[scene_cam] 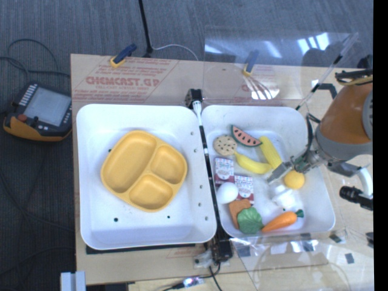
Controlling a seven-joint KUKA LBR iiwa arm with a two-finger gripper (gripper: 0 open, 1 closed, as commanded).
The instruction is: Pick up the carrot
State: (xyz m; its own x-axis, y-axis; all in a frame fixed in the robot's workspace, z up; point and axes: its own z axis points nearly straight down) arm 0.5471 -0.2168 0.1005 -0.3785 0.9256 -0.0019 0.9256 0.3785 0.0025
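The carrot lies flat near the right bin's front edge, beside a green vegetable. The gripper, open and empty, hangs over a lemon mid-bin, short of the carrot, probably mid-approach.

Floor: dark grey carpet, covering the far and left areas. Worktop: pale brown board with red lettering at its far left. A handheld pendant lies on the carpet, left. A thin black pole rises at the far edge. Light glares off a clear sheet, far right.
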